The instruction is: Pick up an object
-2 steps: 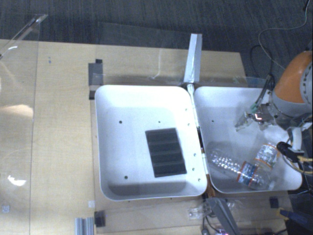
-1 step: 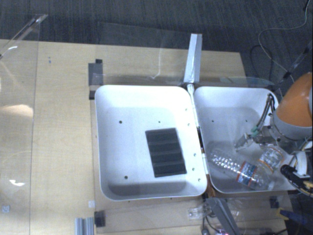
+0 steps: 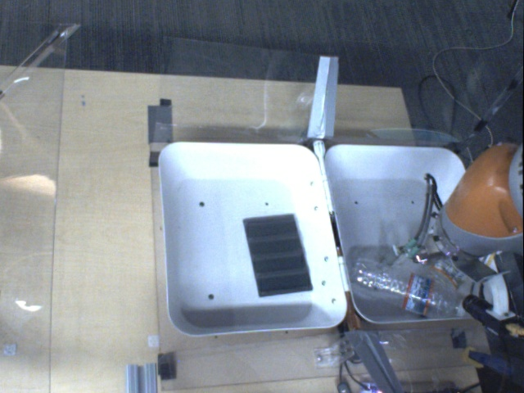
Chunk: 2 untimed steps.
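Landmark: right bin (image 3: 368, 178), white and shallow, on the wooden bench (image 3: 98, 219).

Item 1. Clear plastic bottle (image 3: 405, 285) with a red and blue label. It lies on its side in the near part of the right bin, along the front wall, cap end toward the bin's right side.

Item 2. Left bin (image 3: 188, 219), touching the right bin's left wall. It holds a flat black ribbed pad (image 3: 278, 255), lying toward the side nearest the right bin.

Item 3. My arm (image 3: 487, 203), orange band showing, over the right bin's right edge.

Item 4. My gripper (image 3: 426, 252), low in the right bin, just above the bottle. Whether it is parted or closed I cannot tell, nor whether it has anything.
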Tool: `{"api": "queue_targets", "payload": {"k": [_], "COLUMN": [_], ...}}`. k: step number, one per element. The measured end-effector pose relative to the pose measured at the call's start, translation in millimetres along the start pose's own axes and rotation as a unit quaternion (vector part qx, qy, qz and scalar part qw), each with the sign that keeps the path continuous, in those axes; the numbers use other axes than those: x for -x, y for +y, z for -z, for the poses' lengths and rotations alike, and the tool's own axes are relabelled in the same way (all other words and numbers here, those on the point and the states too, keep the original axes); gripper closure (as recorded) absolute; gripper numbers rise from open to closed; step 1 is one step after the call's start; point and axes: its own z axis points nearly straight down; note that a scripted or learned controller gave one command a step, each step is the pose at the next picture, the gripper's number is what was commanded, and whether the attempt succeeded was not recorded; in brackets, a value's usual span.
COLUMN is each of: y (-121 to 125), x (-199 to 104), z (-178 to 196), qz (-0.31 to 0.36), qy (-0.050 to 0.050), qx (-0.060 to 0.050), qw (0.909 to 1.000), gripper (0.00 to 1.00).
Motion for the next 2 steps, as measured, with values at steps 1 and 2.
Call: {"api": "queue_targets", "payload": {"k": [1,2], "y": [-2,-3], "x": [13,5], "z": [65,-1], "qz": [-0.125,-0.254], "qy": [0.002,0.002], "qx": [-0.006,-0.004], "qw": [0.9921,0.9671], "gripper": [0.00,0.00]}}
